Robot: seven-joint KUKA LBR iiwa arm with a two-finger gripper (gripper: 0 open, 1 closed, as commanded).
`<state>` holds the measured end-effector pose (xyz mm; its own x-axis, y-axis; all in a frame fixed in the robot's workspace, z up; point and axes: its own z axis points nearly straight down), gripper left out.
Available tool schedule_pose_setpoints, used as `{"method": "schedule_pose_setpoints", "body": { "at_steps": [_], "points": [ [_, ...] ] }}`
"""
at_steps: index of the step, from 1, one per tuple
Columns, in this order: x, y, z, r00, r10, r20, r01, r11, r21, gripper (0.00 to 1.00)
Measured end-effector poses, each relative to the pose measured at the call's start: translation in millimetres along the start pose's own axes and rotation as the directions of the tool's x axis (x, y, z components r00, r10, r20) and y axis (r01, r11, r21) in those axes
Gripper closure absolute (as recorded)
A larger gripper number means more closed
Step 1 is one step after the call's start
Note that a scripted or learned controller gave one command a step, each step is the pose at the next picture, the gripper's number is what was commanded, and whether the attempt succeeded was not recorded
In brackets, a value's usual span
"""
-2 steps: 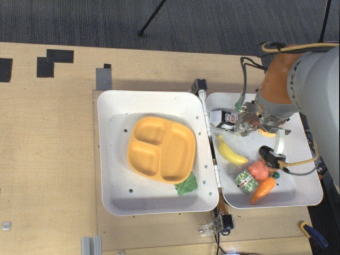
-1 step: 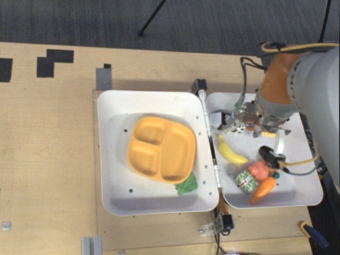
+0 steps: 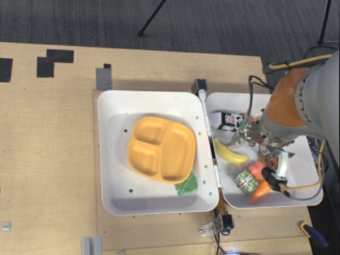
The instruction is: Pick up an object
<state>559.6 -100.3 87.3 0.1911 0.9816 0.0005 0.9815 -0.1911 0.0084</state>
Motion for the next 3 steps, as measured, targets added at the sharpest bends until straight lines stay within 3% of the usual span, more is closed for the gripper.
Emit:
{"method": "schedule_pose_setpoints", "body": {
  "at_steps": [1,2,3],
  "points": [
    [-62,15,-49,0.981,0.196,0.002,-0.196,0.981,0.006,0.0],
    [-94,-33,0,0.985,0.174,0.001,-0.174,0.985,0.004,0.0],
    [-93,-31,-10,0.985,0.173,-0.001,-0.173,0.985,-0.001,1.0]
  ]
}}
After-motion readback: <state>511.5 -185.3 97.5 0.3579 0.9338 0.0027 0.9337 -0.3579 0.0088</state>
